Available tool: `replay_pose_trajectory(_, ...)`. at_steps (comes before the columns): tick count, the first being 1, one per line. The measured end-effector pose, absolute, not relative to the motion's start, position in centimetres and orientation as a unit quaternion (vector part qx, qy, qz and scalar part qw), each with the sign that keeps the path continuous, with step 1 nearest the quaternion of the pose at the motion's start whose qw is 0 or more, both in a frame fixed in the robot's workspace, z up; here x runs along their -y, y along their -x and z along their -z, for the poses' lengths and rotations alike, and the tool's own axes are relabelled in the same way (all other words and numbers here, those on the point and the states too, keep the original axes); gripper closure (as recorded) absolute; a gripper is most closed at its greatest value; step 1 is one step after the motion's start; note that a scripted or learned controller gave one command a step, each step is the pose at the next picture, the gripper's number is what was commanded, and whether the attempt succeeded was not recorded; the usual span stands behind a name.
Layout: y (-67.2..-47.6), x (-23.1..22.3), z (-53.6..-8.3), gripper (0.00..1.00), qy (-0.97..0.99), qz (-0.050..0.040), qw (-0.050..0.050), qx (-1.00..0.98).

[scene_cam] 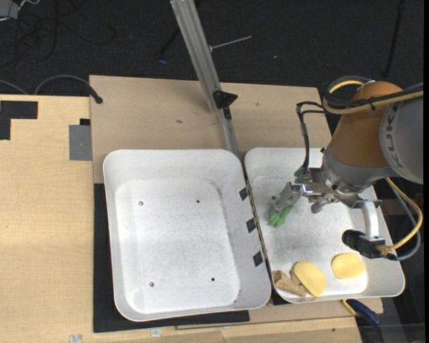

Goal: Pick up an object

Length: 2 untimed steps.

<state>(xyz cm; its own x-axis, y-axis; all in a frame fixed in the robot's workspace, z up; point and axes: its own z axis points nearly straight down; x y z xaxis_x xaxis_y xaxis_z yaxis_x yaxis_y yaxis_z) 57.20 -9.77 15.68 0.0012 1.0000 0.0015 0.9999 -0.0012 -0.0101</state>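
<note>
The gripper (292, 196) sits over the right bin (272, 164), its fingers reaching toward the upper left part of that bin's floor. A green object (277, 215) lies at the fingertips, slanted from upper right to lower left; whether the fingers are closed on it or merely beside it cannot be told from this view, and their spread is likewise unclear. Behind the gripper, the wrist carries an orange band (357, 123) and a grey upper link (407, 138), entering from the right, with black and yellow cables (407, 220) looping around it.

Along the near edge of the right bin rest a yellow oval object (311, 277), a tan piece (289, 285) touching its left side, and a second yellow object (348, 266) just to the right, apart from the oval. All three lie well apart from the green object.

The left bin (118, 184) abuts the right bin along a shared rim bearing small black clips (251, 225). Both bins stand on a light wooden bench (36, 213). A metal rail (200, 56) slants from the top of the view down to the junction of the bins.
</note>
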Motion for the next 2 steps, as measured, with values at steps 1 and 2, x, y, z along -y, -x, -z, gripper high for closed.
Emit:
replay_pose_trajectory(1,-56.1,9.3,-10.3,0.00,0.707,-0.0027,0.004,0.707)
replay_pose_trajectory(2,-56.2,9.6,-11.6,1.00,0.711,-0.0015,0.002,0.703)
